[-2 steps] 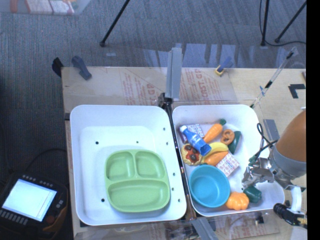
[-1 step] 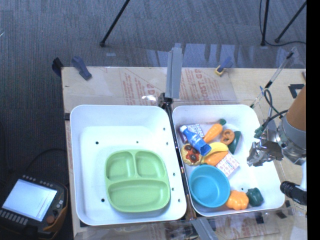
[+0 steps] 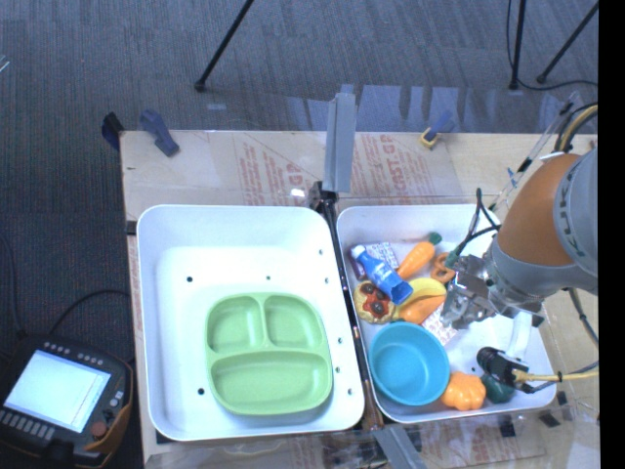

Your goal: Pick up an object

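The claw (image 3: 463, 308) hangs over the right bin (image 3: 402, 215) (beside a banana (image 3: 426, 299)).

A robotics lab: tripod legs (image 3: 229, 32), teach pendant (image 3: 61, 399), carpet (image 3: 117, 57).

Dark blue-grey ribbed carpet (image 3: 293, 47) covers the floor. Thin black tripod legs (image 3: 229, 32) stand on it behind a pale wooden bench top (image 3: 225, 169) printed with red lettering. A handheld control pendant with a lit white screen (image 3: 59, 394) lies at lower left.

arm (image 3: 586, 213): grey shell | orange band above wrist | black cables | claw (image 3: 467, 306): metallic grey
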`<state>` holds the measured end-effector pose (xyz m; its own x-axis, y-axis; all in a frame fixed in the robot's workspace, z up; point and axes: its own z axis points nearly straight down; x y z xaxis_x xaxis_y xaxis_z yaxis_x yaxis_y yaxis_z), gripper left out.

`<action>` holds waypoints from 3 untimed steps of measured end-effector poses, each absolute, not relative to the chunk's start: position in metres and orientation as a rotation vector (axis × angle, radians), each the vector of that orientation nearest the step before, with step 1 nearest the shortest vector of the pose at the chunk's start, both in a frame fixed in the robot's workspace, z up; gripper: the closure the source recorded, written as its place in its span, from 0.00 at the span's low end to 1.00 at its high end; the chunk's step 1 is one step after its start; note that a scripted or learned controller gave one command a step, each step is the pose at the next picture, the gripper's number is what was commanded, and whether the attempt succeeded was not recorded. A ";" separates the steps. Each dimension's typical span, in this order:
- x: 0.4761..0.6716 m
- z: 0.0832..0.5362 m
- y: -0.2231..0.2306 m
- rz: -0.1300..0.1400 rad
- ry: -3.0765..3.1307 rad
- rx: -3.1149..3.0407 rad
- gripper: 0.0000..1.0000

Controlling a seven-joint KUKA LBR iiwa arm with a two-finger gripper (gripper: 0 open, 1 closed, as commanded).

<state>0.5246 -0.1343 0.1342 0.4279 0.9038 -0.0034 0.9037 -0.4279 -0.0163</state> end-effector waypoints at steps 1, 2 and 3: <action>0.475 0.122 -0.102 0.008 -1.844 -2.534 1.00; 0.474 0.121 -0.103 0.009 -1.841 -2.536 0.00; 0.503 0.086 -0.087 0.009 -1.811 -2.567 0.00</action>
<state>0.5025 -0.0875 0.0856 0.3354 0.9421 -0.0042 0.9421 -0.3354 -0.0038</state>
